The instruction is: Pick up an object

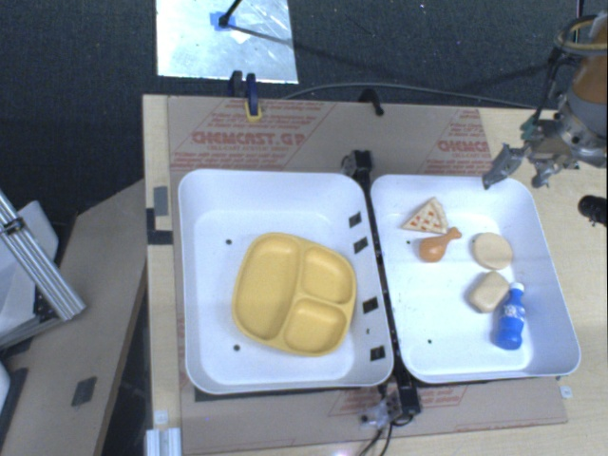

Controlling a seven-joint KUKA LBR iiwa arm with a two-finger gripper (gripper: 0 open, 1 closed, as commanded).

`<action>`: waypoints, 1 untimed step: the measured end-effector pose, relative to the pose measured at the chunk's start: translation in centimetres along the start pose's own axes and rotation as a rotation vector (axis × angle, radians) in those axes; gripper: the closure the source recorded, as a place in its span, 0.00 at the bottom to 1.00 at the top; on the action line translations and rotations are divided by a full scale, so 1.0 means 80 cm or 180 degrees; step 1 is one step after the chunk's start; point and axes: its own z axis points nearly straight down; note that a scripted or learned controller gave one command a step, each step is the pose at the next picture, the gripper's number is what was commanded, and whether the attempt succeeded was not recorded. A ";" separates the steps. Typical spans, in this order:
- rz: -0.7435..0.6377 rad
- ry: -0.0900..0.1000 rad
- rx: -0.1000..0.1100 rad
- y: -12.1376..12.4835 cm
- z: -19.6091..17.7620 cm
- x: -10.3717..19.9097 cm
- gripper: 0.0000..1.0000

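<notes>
Two white bins side by side on the counter (pixel 285 122). In the left bin (pixel 204 217): a yellow divided plate (pixel 294 293), lying flat near the middle, three compartments, nothing in them.

In the right bin (pixel 408 350), five small things, all toward 3 o'clock of the bin's middle:
- pizza slice (pixel 426 218) toward 12 o'clock, flat, tip pointing up the frame
- orange drumstick (pixel 438 246) just below the pizza slice, nearly touching it
- round tan cookie (pixel 492 250) at 3 o'clock of the drumstick, apart from it
- tan bread roll (pixel 487 292) at 6 o'clock of the cookie, just beside it
- blue bottle (pixel 510 320) with white cap, at 5 o'clock of the bread roll, touching or almost touching it, lying on the bin floor

Jaws (pixel 524 166) at the right bin's 1 o'clock corner, above the rim, spread open and released, nothing between the fingers. Well apart from every thing in the bin; nearest, the cookie, toward 6 o'clock. Grey arm with orange band (pixel 581 41) reaching in from 3 o'clock of the frame.

Beyond the counter at 12 o'clock, a shiny metal sheet (pixel 223 27) on dark carpet.
</notes>
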 end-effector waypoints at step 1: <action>-0.0009 -0.0010 -0.0041 0.003 -0.011 0.001 0.00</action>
